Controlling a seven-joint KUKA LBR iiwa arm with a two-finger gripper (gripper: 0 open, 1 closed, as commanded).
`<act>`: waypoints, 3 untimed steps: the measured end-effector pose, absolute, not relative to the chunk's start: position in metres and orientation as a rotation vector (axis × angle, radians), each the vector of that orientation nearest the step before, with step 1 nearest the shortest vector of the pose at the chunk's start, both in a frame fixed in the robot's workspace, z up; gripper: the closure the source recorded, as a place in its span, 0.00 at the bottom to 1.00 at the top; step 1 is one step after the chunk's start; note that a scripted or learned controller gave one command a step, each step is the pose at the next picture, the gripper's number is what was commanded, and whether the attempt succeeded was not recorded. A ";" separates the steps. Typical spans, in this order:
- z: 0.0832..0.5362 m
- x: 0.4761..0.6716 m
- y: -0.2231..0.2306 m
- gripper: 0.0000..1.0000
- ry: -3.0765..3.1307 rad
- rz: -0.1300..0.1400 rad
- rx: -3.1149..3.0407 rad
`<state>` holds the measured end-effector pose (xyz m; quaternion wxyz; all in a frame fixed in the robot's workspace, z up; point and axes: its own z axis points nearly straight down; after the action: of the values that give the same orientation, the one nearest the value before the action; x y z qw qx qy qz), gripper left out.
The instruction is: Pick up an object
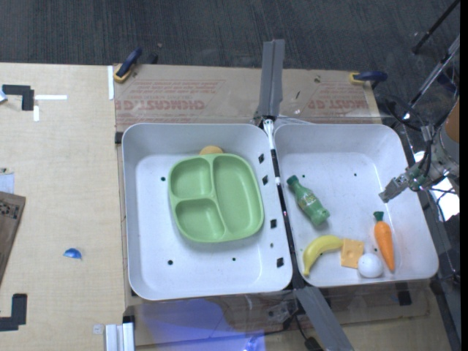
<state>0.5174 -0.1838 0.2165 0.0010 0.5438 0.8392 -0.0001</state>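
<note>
Right now the pincer [393, 190] hangs at the right edge of the right bin [344, 148], pointing in toward the bin's floor; whether it is spread or pressed together cannot be told, and nothing shows in its grip. Below it, near the bin's right wall, lies a carrot [385, 243], apart from the pincer. Beside the carrot's lower end sits a white ball [370, 265], touching a cheese wedge [352, 253], with a banana [319, 251] just left of that. A green bottle [307, 199] lies tilted near the bin's left wall, well apart from the pincer. The left bin [142, 196] holds a green divided plate [216, 197], with something yellow [211, 151] peeking from behind its far rim.
</note>
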 end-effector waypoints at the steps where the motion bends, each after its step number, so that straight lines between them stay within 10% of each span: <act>1: 0.216 0.517 -0.184 0.00 2.635 0.000 1.709; 2: 0.092 0.502 -0.201 0.00 2.558 0.000 1.822; 3: 0.100 0.502 -0.202 1.00 2.555 0.000 1.825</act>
<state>0.5021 -0.2017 0.1004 0.0006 0.5813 0.8137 0.0000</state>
